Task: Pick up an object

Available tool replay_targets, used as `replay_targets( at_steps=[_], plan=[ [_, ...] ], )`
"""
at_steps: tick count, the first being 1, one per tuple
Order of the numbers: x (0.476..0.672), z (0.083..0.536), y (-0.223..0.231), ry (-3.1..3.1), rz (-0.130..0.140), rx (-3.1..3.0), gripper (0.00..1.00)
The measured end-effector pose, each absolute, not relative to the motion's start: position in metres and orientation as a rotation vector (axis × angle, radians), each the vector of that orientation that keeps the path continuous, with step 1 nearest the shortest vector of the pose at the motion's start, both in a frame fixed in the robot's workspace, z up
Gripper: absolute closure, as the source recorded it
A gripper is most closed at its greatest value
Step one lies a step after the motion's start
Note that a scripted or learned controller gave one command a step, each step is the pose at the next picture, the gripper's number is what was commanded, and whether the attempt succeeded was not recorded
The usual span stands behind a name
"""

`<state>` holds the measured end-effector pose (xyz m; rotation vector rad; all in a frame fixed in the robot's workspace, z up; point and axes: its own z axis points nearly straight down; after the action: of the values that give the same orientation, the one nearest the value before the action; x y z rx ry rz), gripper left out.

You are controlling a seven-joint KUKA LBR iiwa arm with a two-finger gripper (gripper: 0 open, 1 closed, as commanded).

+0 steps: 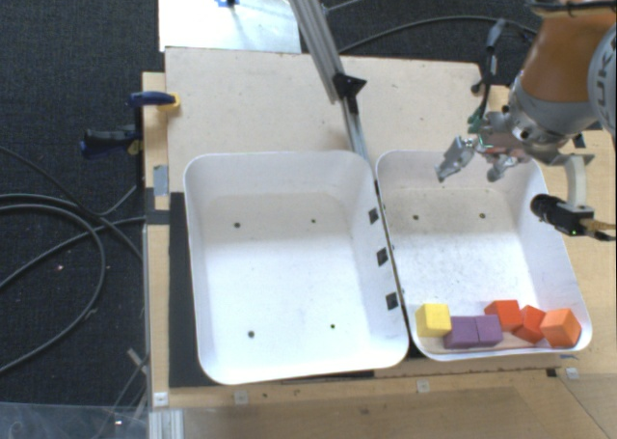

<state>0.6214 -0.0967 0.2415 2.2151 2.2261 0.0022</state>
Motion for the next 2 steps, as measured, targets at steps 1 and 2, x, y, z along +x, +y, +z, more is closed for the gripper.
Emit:
replay_targets(
  at_steps=[1, 2],
  plan=[
    [0.573, 0.087, -0.124, 2.222, -0.004, 2.225, 0.0],
    [0.664, 0.092, -0.093, 2.226, 0.01, 2.206, 0.0]
  ],
)
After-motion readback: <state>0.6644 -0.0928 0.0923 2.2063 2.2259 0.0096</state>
